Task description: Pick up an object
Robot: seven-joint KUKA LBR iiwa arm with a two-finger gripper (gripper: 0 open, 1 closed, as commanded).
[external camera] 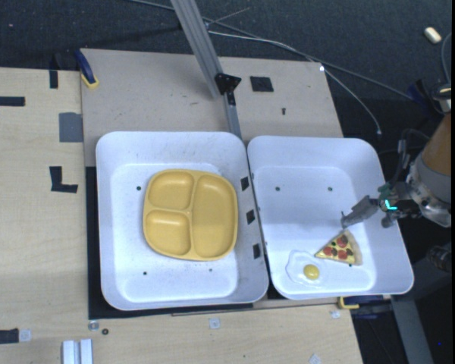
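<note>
A toy pizza slice (340, 249) lies in the right bin (311, 158), near its front right corner. Just left of it and nearer the front rests a toy fried egg (304, 268), white with a yellow yolk. My gripper (352, 216) reaches in from the right edge of that bin, its dark fingers pointing left and down. The tips hover just above and behind the pizza slice, and I see nothing between them. A yellow divided plate (190, 213) sits in the middle of the left bin (121, 203).
A grey metal pole (199, 32) slants across the bench behind the bins. Cables run over the dark floor at the back. The arm's orange band (440, 149) is at the right edge. The rear half of the right bin is bare white.
</note>
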